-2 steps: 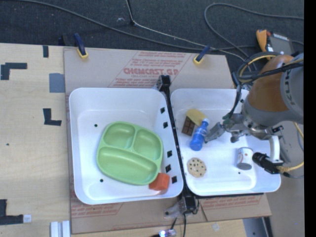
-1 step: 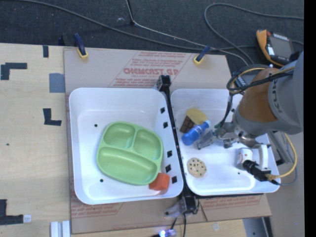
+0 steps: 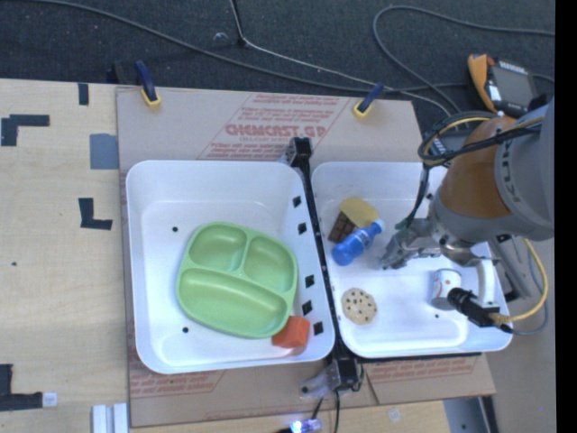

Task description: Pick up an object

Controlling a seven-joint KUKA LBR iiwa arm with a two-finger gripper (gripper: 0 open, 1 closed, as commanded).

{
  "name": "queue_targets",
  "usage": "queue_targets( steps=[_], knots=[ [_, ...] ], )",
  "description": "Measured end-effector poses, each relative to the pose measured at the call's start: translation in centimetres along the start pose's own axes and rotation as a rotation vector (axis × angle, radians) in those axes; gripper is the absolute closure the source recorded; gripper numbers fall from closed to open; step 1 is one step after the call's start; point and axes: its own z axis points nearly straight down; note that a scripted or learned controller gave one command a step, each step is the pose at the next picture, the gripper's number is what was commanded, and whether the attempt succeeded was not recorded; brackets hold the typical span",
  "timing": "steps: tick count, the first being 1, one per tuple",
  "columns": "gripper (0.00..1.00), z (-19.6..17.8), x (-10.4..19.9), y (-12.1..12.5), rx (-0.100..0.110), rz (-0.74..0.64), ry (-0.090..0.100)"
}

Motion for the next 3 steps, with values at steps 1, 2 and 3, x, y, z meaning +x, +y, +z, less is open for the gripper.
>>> queue_targets(
  steps=[1, 2, 3],
  knots=[
    [1.0, -6.3, 0.1, -0.1, -0.002, 0.0, 0.001],
    [1.0, -11.1, -0.5, -0.7, -0.002, 0.001, 0.001],
    [1.0, -15.9, -0.5, -0.6, -0.002, 0.0, 0.001]
  ],
)
